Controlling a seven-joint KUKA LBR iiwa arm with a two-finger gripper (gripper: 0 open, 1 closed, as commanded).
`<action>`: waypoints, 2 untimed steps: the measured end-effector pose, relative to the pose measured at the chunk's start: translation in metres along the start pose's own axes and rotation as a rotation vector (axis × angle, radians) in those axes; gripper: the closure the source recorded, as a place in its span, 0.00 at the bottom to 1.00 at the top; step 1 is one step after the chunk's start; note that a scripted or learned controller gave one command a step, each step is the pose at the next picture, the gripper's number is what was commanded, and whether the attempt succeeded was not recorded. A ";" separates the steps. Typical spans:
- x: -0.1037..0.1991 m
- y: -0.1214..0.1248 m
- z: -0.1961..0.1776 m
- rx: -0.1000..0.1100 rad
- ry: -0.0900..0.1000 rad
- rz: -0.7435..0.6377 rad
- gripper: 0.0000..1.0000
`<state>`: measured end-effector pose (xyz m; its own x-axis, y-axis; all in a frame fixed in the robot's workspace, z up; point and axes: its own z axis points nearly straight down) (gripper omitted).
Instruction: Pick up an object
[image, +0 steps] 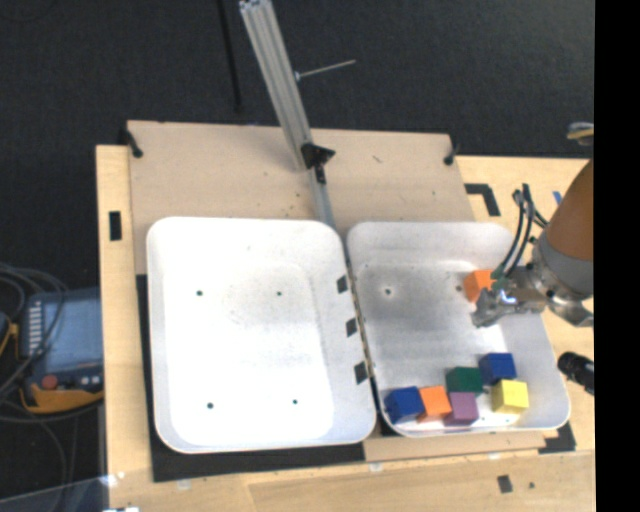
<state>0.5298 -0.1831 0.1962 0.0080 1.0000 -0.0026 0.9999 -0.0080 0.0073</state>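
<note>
1. Along the right bin's (400, 250) near edge sit blue (404, 403), orange (435, 400), purple (463, 407), green (464, 380) and yellow (509, 396) blocks.
2. Further back, the gripper (490, 303) hangs by the right edge, beside an orange block (477, 283); finger state unclear.

A tan wooden bench (250, 165) sits on dark carpet (120, 60) — a slanted aluminium rail (280, 85) crosses its far edge, ending in a black clamp (317, 156). At the left edge lie black cables (20, 290) and a handheld control pendant (62, 340) with a lit screen — its lower rim orange
</note>
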 end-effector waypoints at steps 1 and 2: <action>-0.001 0.002 -0.029 0.001 0.001 -0.010 1.00; 0.052 0.014 -0.025 0.006 0.003 -0.016 1.00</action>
<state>0.5443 -0.1311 0.2207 -0.0075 1.0000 0.0008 1.0000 0.0075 0.0013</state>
